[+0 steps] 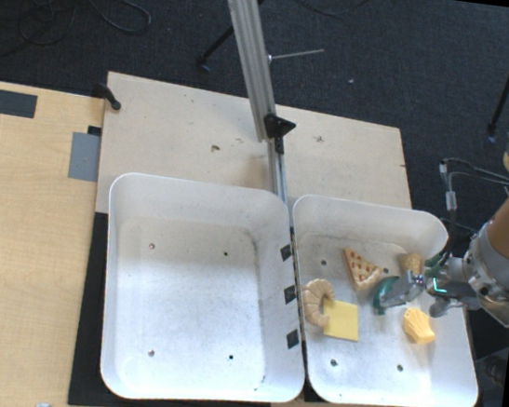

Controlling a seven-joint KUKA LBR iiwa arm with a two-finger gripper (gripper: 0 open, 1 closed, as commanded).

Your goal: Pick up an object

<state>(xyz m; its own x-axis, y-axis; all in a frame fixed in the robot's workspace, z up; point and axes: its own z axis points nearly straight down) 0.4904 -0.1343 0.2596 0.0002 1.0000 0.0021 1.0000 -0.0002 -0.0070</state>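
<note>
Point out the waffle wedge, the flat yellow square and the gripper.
waffle wedge (358, 265): camera view, middle of its gridded face.
flat yellow square (344, 321): camera view, centre of its top.
gripper (392, 293): camera view, its teal tip.

I'm looking at the two white bins, which read as smooth matt plastic, faintly speckled with dark grit. Behind the bins, the pale board looks like unfinished wood or fibreboard, dull. To the bins' left, the light bench top shows wood grain with a soft sheen. The slanted rail rising behind the bins is ribbed, brushed metal.
</note>
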